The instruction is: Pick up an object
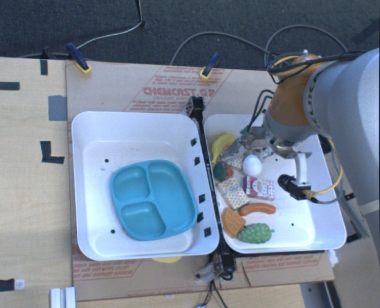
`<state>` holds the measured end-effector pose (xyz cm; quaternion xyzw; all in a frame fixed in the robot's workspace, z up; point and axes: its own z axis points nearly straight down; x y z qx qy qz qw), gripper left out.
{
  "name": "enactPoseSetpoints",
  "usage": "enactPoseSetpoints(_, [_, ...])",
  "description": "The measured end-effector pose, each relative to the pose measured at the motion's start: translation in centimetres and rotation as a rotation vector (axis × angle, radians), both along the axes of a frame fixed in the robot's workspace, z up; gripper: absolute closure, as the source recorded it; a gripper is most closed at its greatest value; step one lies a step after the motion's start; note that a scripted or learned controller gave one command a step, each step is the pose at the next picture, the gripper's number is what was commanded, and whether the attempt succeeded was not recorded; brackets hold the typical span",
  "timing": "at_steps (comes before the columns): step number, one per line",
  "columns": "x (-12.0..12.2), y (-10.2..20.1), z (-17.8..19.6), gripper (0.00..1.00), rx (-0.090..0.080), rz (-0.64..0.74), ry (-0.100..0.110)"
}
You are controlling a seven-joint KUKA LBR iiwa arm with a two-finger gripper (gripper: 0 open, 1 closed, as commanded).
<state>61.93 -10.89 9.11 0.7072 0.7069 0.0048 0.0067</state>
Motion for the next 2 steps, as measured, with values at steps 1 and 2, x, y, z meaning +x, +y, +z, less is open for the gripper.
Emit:
enactPoseSetpoints(1, [4.6, 1.1, 1.3, 0.0, 0.001, 0.001, 0.018])
enactPoseSetpoints(2, [4.6, 1.0, 2.3, 1.0, 0.0, 0.002, 0.022])
